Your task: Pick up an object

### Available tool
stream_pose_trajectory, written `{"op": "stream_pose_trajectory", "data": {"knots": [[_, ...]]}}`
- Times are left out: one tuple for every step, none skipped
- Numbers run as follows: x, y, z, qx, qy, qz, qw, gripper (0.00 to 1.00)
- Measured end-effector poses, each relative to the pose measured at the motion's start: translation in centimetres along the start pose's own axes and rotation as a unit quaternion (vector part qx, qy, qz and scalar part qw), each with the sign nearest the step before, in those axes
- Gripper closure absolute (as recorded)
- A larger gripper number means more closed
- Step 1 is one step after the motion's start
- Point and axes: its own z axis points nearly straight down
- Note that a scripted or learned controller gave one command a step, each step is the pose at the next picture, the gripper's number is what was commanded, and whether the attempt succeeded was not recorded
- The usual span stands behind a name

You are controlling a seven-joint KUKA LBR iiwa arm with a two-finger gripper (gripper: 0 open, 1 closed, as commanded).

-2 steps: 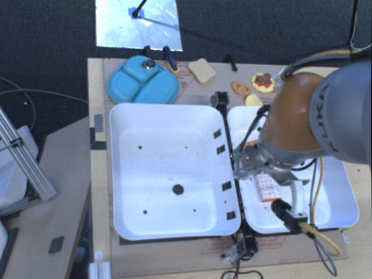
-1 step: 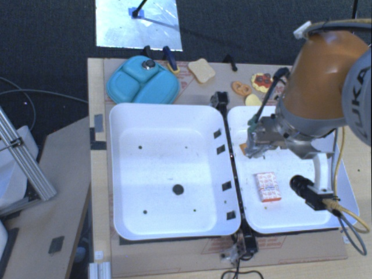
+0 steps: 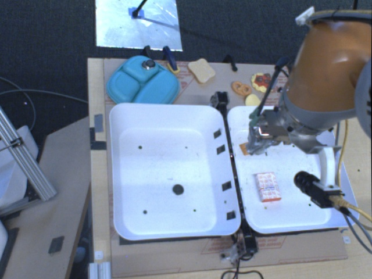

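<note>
Lying flat in the right bin (image 3: 302,217), a small red-and-white box (image 3: 268,186) sits apart from the gripper (image 3: 256,145), which hangs above the bin's upper left; its finger spacing cannot be judged. Left bin (image 3: 131,127) adjoins.

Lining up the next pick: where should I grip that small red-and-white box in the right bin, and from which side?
Come straight down on the small box. It lies flat on the right bin floor, long axis running roughly up-down in view, so the gripper should probably close across its narrower width.
</note>
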Motion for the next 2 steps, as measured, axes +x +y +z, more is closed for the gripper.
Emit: {"op": "stream_pose_trajectory", "data": {"knots": [[5.5,0.2,-13.3,-0.005,0.002,-0.001,1.0,1.0],[0.1,0.0,-10.4,0.003,-0.001,0.005,1.0,1.0]]}}
